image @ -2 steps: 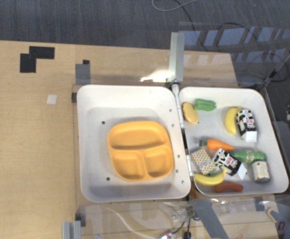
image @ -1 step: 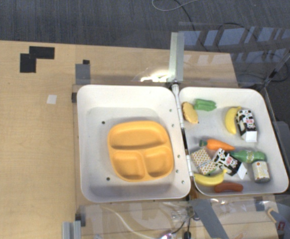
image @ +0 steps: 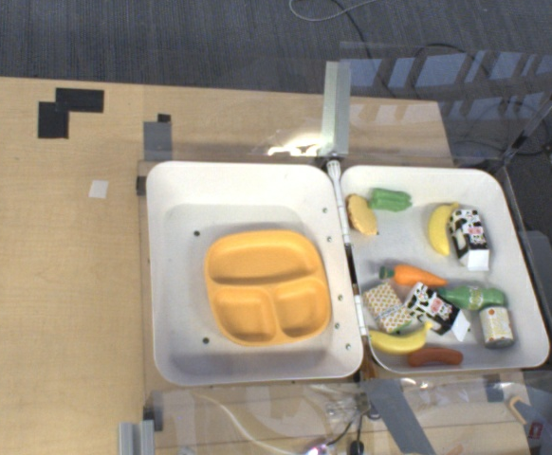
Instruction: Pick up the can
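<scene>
**Can's tucked in the lower right corner**

The can [image: 496,327] stands upright at the lower right of the frame, in the right bin [image: 527,254], just beside a green bottle [image: 473,299]. Probably light, rigid and slick, so I'd pinch across its round sides. Orange divided tray [image: 265,285] sits in the left bin [image: 172,282]. Claw state: can't tell.

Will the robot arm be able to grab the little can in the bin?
Probably yes. The can stands upright near the right bin's right wall, open from above, though the green bottle touches its top side.
</scene>
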You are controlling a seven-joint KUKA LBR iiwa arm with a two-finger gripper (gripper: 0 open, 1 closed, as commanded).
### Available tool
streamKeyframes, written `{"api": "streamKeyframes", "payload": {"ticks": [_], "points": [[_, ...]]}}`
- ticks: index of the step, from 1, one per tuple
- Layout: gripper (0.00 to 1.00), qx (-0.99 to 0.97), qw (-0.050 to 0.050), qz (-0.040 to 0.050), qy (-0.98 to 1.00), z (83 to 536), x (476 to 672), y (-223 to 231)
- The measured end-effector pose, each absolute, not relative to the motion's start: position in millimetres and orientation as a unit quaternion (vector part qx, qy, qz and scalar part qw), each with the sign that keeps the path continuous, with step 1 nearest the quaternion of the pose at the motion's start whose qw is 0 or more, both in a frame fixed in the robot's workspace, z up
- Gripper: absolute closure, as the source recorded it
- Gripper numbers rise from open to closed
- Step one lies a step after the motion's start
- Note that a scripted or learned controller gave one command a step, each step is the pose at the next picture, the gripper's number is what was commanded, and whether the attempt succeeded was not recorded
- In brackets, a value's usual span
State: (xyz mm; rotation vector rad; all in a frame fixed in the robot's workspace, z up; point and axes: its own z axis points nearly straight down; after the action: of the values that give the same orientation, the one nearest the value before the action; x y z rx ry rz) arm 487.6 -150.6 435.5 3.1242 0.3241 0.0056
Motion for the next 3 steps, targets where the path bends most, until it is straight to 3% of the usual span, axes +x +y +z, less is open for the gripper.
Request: {"api": "streamKeyframes", "payload": {"ticks": [1, 2, 3], "points": [[1.0, 0.995, 0.001, 0.0018, 0.102, 436, 487.2, -206], [1.0, 0.992, 0.001, 0.0014, 0.128, 435, 515.6, -205], [1.0, 0.988, 0.0, 0.0021, 0.156, 436, 487.4, -176]]}}
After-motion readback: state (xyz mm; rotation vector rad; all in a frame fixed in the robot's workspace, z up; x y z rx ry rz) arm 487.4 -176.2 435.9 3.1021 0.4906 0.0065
